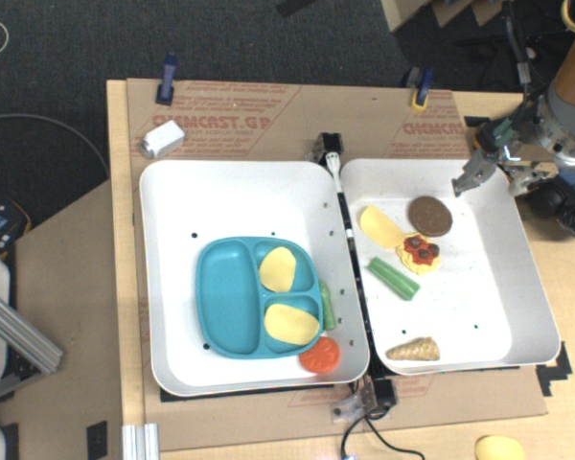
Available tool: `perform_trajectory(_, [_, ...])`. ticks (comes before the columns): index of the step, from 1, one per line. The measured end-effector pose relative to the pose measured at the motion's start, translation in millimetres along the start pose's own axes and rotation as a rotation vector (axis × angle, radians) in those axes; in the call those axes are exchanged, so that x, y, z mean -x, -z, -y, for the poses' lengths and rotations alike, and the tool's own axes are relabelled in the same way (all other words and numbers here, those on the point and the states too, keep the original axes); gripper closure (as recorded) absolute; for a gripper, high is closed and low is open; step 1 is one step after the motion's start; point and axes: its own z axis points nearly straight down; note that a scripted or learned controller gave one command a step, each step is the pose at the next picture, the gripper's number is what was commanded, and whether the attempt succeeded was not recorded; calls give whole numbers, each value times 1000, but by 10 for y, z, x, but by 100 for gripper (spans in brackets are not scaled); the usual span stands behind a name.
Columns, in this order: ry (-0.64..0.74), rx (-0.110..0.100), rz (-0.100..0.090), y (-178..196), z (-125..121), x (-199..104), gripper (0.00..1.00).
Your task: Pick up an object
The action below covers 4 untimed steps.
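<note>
The right bin (517, 286) holds a brown round disc (429, 216), a pale yellow oblong piece (380, 226), a small yellow-and-red item (419, 252), a green stick (393, 278) and a tan wedge (414, 350). My gripper (467, 178) hovers over the bin's far right corner, just right of and above the brown disc, apart from it. I see nothing held in it.
The left bin (172, 218) carries a teal divided plate (225, 295) with two yellow pieces (278, 269). A red ball (319, 355) and a thin green strip (326, 307) lie beside the plate. A small white box (163, 139) sits on the cardboard behind.
</note>
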Motion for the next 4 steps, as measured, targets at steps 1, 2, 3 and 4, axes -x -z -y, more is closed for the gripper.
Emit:
perform_trajectory(1, [-5,-10,-1,-1276,-255,670,0])
perform_trajectory(2, [2,-2,-2,-1745,-235,275,0])
perform_trajectory(3, [8,5,-1,-1730,-640,-431,0])
perform_trajectory(4, [2,13,2,-1584,-650,-381,100])
